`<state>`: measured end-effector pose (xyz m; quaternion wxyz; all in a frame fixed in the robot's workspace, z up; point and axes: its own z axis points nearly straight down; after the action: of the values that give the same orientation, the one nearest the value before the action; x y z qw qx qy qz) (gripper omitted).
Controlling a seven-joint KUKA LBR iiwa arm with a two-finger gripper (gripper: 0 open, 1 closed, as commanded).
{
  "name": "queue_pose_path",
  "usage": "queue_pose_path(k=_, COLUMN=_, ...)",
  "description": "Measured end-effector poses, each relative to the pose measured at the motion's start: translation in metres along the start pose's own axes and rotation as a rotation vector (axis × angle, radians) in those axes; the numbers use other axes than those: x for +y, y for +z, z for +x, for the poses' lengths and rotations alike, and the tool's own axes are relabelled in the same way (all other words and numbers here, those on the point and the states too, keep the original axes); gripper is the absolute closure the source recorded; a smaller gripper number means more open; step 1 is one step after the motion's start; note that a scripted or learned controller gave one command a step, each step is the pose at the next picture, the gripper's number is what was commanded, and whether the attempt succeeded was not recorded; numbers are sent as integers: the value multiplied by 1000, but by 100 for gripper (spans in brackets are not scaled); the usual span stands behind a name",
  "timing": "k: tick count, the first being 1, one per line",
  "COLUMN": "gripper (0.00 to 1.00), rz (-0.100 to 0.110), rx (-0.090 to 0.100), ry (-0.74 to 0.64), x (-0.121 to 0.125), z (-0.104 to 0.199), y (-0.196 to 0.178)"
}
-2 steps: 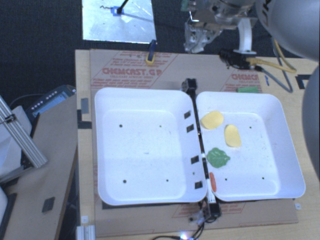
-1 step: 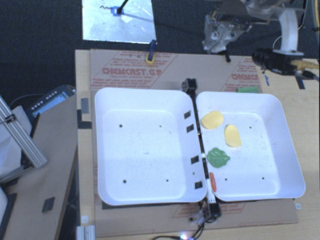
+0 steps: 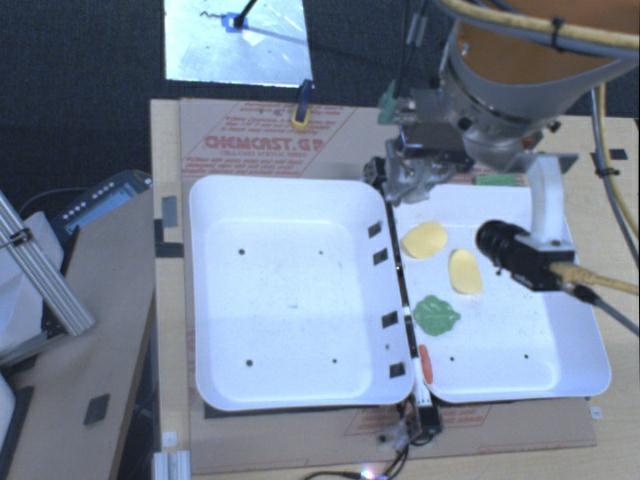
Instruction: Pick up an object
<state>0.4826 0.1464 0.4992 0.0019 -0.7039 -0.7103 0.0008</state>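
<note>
Tool (image 3: 408, 180): hung over the right bin's (image 3: 560, 368) far-left corner, finger state impossible to tell. Risk: yellow pieces (image 3: 425, 239) and green leaf (image 3: 436, 314) lay flat, apt to slip; descent there might strike the rim.

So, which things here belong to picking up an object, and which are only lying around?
For the job:
- hand
- two yellow pieces
- green leaf piece
- small red piece
- right bin

Lying about:
- left bin
- cardboard sheet
- yellow clip
</note>
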Motion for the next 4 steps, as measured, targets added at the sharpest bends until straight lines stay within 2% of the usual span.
queue_pose_path(k=1, gripper=100, rz=-12, rx=-1, ry=10, x=72, z=-6, y=-38)
queue_pose_path(k=2, gripper=100, rz=-8, rx=-4, ry=15, x=133, z=-83, y=-36)
queue_pose_path(k=3, gripper=100, rz=-6, rx=2, ry=-2, x=48, z=-27, y=-37)
queue_pose_path(k=4, gripper=100, rz=-7, rx=-2, ry=16, x=1, z=-117, y=-37)
